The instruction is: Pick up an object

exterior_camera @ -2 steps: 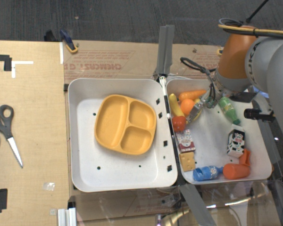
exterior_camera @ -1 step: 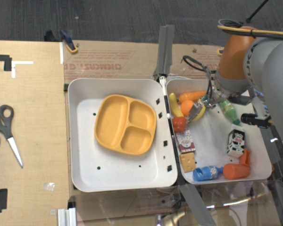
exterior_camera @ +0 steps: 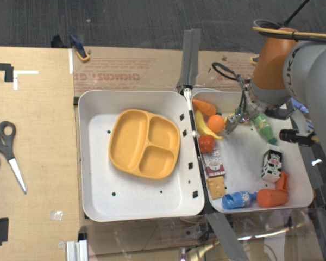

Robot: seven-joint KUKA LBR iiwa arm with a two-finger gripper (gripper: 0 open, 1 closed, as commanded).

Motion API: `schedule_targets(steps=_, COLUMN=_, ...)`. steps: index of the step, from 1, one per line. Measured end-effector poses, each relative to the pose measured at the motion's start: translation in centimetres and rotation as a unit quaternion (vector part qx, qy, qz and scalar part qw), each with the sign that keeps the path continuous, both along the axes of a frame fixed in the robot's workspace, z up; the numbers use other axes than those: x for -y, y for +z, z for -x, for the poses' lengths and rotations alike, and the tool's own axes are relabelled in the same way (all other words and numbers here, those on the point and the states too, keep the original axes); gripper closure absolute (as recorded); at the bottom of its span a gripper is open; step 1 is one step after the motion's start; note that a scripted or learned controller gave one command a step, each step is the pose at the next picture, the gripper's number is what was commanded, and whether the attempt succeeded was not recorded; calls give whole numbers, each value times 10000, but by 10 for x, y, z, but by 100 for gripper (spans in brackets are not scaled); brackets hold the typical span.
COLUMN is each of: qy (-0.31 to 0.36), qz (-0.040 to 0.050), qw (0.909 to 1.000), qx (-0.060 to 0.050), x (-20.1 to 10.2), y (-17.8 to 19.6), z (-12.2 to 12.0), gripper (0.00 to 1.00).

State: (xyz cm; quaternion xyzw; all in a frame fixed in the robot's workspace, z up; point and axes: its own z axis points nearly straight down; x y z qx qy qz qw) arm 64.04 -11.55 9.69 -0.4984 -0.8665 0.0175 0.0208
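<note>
Scissors (exterior_camera: pixel 8 151): left edge of frame, on the bench.
Left bin (exterior_camera: pixel 92 162): holds a yellow divided plate (exterior_camera: pixel 145 143).
Right bin (exterior_camera: pixel 244 156): orange ball (exterior_camera: pixel 216 123) at upper left.
Gripper (exterior_camera: pixel 233 121): just right of the ball; finger state, I cannot tell.

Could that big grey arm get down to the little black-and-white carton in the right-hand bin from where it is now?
Probably yes. The black-and-white carton stands in open white floor of the right bin, with only the orange cup close by, and the end effector hangs over the same bin.
</note>
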Motion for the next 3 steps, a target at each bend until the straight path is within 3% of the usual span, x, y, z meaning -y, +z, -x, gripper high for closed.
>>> schedule_targets(steps=1, qy=-1716, qz=13, qw=9848, qx=268, x=-10, y=-5, z=-5, gripper=100)
schedule_targets(steps=2, qy=-1716, qz=10, qw=9848, qx=269, x=-11, y=-5, z=-5, gripper=0)
schedule_targets(steps=3, qy=-1221, qz=-13, qw=9922, qx=262, x=23, y=-6, z=145, gripper=0)
